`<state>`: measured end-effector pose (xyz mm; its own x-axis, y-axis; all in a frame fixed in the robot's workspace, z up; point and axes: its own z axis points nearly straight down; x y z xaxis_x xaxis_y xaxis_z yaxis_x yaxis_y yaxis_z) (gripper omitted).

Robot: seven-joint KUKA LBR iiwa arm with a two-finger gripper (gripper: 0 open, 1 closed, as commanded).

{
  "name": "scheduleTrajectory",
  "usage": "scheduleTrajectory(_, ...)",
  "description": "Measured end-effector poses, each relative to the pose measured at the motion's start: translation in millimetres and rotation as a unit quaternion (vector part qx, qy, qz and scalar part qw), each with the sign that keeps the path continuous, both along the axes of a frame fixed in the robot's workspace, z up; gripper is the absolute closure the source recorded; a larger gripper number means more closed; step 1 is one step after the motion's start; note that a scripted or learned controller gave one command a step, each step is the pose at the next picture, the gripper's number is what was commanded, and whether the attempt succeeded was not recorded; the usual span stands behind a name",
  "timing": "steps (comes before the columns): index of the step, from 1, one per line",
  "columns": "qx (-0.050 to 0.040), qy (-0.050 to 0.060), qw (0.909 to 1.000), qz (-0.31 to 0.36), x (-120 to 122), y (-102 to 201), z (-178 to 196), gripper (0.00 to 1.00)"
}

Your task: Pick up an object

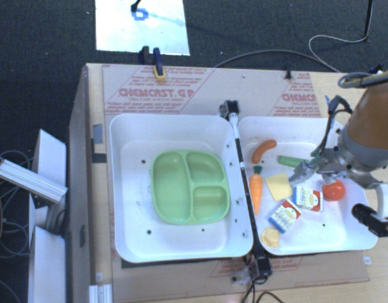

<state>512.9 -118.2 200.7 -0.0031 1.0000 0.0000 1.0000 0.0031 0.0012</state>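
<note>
Two red "CHEMCAST GP" prints, bench board.

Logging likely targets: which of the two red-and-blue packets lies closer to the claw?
The upper-right packet, beside the tomato, just below the claw; the other packet lies lower left, near the bin's front.

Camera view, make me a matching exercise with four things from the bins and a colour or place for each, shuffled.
Things:
1. tray
2. carrot
3. tomato
4. sausage

Descriptions:
A. red, by the gripper
B. lies along the divider in the right bin
C. green, in the left bin
D. nearest the right bin's far wall

Pairs: 1-C, 2-B, 3-A, 4-D
</note>
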Motion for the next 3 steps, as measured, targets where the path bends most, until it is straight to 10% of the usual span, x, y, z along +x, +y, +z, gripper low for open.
scheduleTrajectory(2,-0.0009,-0.005,1.0000,0.001,108.6,-4.6,-111.8,0.00)
scheduleTrajectory(3,-0.0048,0.010,0.9999,0.000,152.4,25.3,-114.5,0.00)
